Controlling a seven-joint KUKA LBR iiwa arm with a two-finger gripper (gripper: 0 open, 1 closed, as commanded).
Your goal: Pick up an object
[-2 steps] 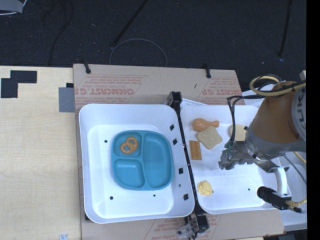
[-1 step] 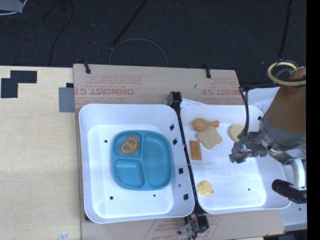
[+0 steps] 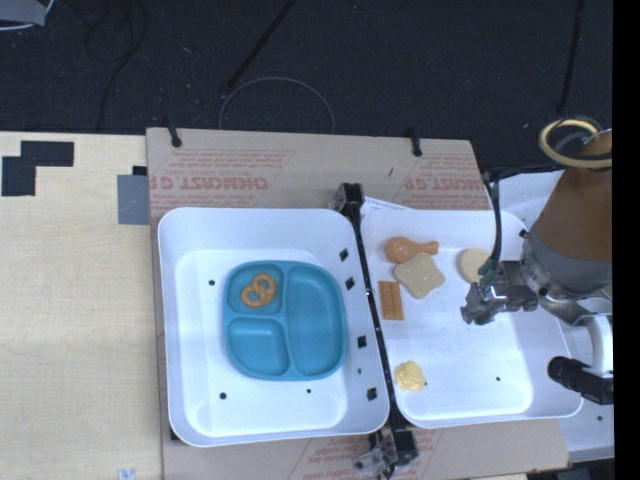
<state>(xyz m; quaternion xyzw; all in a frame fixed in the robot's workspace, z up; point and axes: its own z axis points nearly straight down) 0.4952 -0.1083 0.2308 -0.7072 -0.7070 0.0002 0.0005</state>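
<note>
- Bench [image 3: 80,298] under me carries two shallow white bins side by side, set on a cardboard sheet that keeps them level and together.
- My gripper [image 3: 478,308] hangs over the right bin [image 3: 470,393], toward its right side, with my arm reaching in from the right; whether it is wide or narrow I cannot tell, since the dark tip is too small and blurred from this slant.
- Nothing shows between the tip parts, so I judge that I hold nothing yet.
- The things I may pick lie loose in the right bin: a drumstick-shaped orange piece [image 3: 410,249] near the top, a pale square slice [image 3: 420,277] touching it just below, a small brown bar [image 3: 391,301] beside the divider, a pale round piece [image 3: 474,264] just above my gripper, and a yellow lump [image 3: 409,375] alone toward the bin's near edge.
- The round piece is nearest to me, so it seems the likeliest target; the yellow lump stands well apart from the others, which would make a cleaner grasp.
- The left bin [image 3: 200,408] holds a blue sectioned tray [image 3: 310,323] with a pretzel [image 3: 259,290] in its upper left compartment.
- The task looks at its start: I judge the next move is to line up over one piece and descend.
</note>
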